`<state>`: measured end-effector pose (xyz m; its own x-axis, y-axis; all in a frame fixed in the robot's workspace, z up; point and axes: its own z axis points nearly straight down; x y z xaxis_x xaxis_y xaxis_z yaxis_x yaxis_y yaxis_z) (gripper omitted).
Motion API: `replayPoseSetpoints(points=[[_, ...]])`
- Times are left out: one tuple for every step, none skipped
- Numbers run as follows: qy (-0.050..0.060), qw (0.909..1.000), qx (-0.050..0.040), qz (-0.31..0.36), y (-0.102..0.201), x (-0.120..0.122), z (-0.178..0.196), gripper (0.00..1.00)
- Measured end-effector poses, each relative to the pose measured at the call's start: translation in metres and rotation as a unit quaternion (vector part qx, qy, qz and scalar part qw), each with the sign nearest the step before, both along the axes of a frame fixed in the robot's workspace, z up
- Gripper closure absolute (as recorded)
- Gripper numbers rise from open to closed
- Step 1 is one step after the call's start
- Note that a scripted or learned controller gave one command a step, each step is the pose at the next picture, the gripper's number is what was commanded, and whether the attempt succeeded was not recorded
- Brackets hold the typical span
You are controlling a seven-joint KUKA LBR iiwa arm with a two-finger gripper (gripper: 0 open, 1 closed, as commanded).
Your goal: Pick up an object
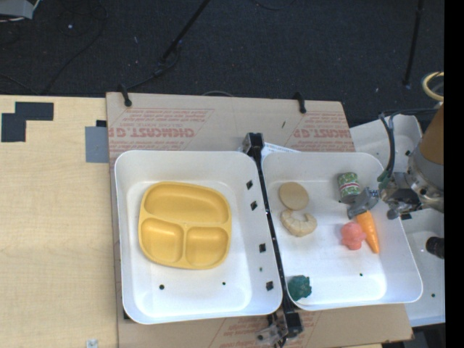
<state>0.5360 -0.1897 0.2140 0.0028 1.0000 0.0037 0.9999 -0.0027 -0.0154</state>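
Gripper [378,203] positioned at right bin [326,296] far edge, above orange carrot [370,231]; grip state cannot be told. Pink toy [351,235] touching carrot. Risk judged: neighbour nudged, carrot deflected, grasp missed.

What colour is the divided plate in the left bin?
Yellow; the divided plate shows plainly in the camera view.

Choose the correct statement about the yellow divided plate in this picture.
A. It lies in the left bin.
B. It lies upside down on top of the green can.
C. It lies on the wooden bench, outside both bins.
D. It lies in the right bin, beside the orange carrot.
A: the yellow divided plate lies flat and right side up in the left bin, its three compartments facing up.
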Motion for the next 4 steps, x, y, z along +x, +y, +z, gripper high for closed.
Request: replayPoseSetpoints(points=[[-0.006, 1.0000, -0.0012, 0.002, 0.000, 0.003, 0.007, 0.00], [-0.004, 1.0000, -0.0007, 0.001, -0.005, 0.009, -0.051, 0.00], [-0.004, 1.0000, -0.0004, 0.001, -0.003, 0.003, -0.095, 0.00], [-0.005, 1.0000, 0.0006, 0.001, -0.001, 0.003, -0.127, 0.00]])
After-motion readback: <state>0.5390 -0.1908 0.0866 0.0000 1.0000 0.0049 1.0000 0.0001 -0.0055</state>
